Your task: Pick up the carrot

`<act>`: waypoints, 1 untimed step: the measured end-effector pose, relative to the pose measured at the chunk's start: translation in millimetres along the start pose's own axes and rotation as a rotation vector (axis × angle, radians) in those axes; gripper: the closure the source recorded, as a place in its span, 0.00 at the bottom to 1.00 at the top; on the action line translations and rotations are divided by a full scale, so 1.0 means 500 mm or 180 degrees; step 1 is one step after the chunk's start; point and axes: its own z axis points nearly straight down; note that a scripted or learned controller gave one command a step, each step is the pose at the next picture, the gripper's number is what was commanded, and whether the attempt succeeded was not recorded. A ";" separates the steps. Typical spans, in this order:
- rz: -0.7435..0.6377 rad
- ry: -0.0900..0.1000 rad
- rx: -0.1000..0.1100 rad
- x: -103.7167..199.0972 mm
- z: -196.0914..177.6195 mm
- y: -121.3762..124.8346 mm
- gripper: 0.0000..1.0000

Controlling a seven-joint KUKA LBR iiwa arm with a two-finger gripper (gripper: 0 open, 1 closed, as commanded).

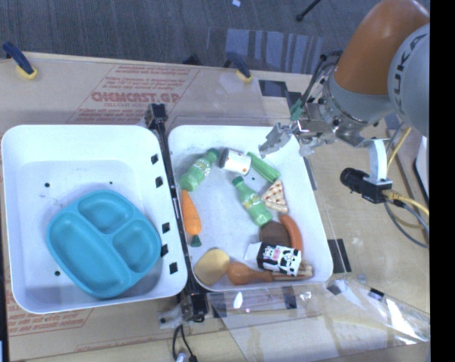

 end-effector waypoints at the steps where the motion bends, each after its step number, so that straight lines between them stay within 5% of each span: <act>1: -0.0500 0.0006 0.0005 0.117 0.025 -0.079 0.00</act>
